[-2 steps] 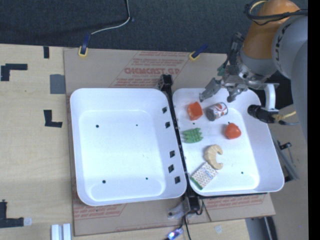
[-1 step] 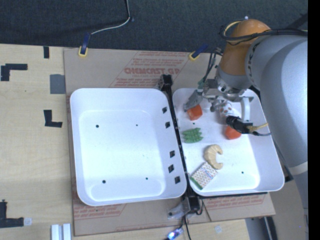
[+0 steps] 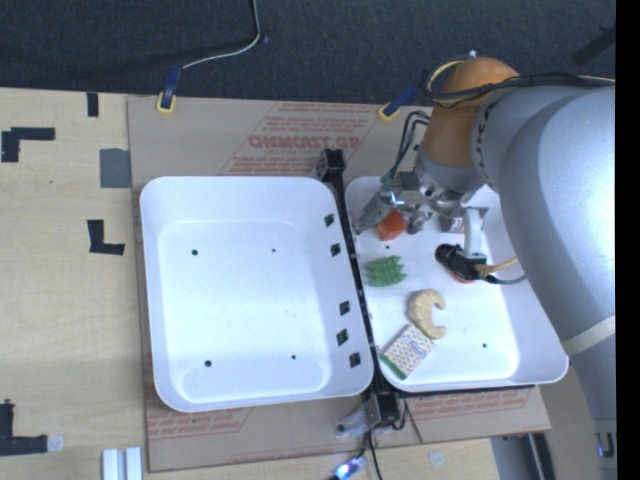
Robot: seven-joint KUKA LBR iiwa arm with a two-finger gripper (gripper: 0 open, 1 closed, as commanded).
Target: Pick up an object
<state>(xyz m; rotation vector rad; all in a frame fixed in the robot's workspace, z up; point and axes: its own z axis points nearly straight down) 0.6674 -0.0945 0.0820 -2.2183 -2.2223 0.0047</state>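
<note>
Gripper low in the right bin, at the red object.

The gripper [image 3: 397, 211] sits at the upper left of the right bin [image 3: 520, 368], and a red object [image 3: 391, 225] shows right under it; whether it is clamped on it I cannot tell, as the wrist blocks the tips. Just below lie a green piece [image 3: 384, 269], a tan curved piece [image 3: 428, 311] and a patterned packet [image 3: 407, 350]. To do this well, I would centre on the red object, close firmly, and rise straight, clear of the wall beside the left bin [image 3: 160, 268].
</note>
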